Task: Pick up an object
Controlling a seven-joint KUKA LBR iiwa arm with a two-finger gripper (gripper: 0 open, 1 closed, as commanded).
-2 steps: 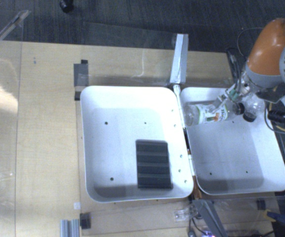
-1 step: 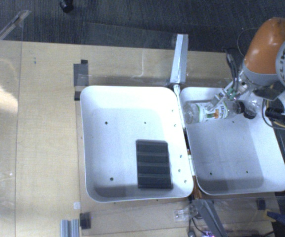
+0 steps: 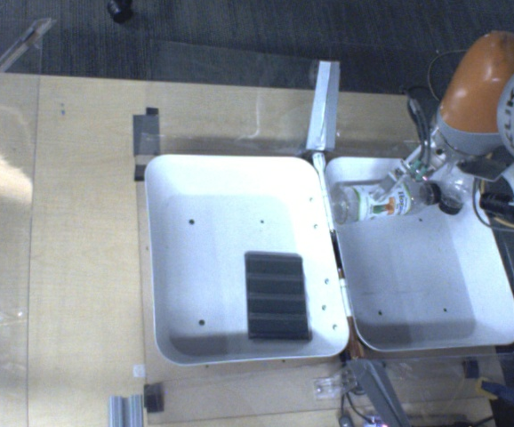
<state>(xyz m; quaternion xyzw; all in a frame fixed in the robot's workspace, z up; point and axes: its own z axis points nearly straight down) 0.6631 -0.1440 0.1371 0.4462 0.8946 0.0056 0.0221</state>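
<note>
A clear plastic bottle (image 3: pixel 371 202) with a green and orange label lies on its side at the back left of the right bin (image 3: pixel 435 318). Its right end reaches up to my gripper (image 3: pixel 420 178), which hangs low over the bin's back edge under the orange-banded wrist (image 3: pixel 479 83). The wrist and cables hide how the gripper meets the bottle. A black ribbed rectangular block (image 3: pixel 277 296) rests flat in the front middle of the left bin (image 3: pixel 186 265).
A grey metal post (image 3: pixel 323 105) stands behind the seam between the two bins. Cables (image 3: pixel 506 207) trail at the right of the right bin. Wooden bench (image 3: pixel 61 238) stretches to the left.
</note>
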